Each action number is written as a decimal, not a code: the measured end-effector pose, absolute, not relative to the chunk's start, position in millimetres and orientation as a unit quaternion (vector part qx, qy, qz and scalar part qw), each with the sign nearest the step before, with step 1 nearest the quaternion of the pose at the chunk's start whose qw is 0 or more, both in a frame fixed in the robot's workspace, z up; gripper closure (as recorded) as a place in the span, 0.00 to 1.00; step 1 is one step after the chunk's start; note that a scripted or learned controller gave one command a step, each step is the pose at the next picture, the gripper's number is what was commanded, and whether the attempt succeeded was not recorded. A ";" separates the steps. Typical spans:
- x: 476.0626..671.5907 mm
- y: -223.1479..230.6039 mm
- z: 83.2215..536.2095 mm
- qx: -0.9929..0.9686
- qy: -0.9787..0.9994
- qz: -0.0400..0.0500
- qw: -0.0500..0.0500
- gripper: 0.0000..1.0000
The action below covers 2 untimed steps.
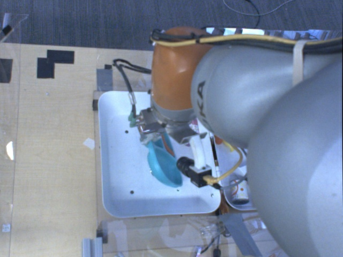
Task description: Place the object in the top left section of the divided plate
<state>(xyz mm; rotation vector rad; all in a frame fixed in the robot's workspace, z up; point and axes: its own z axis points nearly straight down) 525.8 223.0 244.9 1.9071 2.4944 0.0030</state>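
Claw (161,143) hangs low over the left white bin (115,159), its fingers hidden by the wrist, so its grip cannot be told. Just beneath it, a blue plate (165,167) rests in the bin.

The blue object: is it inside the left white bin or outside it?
Inside: the blue object lies within the left white bin, under the gripper.

From my seat the object (163,166) is a teal-blue, smooth, curved piece, kinda scoop or shallow-bowl shaped. It sits in the left white bin (115,159), toward that bin's right side, tilted, its upper end tucked under the arm's wrist so I can't see all of it.
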 end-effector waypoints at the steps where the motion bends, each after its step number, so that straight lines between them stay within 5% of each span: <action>1: 486.7 234.3 159.0 0.675 0.738 0.010 -0.002 1.00; 2: 487.1 223.4 155.8 0.680 0.733 0.002 0.000 0.00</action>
